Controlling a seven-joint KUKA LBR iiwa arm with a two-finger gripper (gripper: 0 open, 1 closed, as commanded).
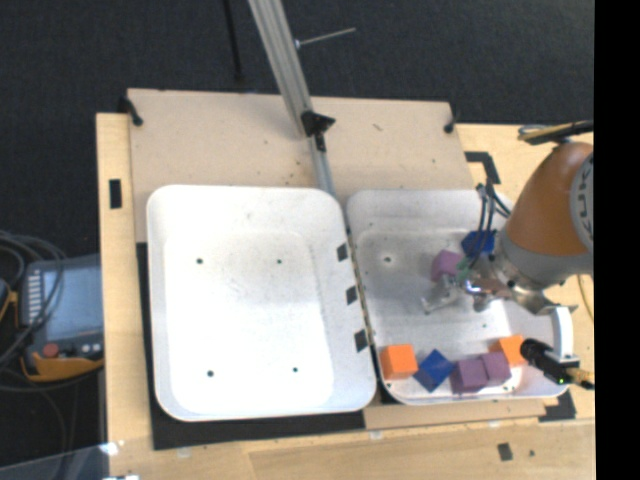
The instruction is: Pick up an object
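Observation:
My gripper (438, 298) reaches into the right bin (400, 218) from the right and hangs low over its middle. A small purple object (446, 263) lies just behind the gripper's tip, very close to it; I cannot tell whether they touch. A blue object (479, 244) sits right of the purple one, partly hidden by the wrist. Along the bin's front edge lie an orange block (400, 360), a blue block (434, 369), two purple blocks (481, 372) and another orange block (511, 348).
The left bin (250, 298) stands beside the right one, with a raised divider between them. A slanted metal rail (285, 58) rises behind the bins. The arm's orange band (545, 203) overhangs the right bin's right side.

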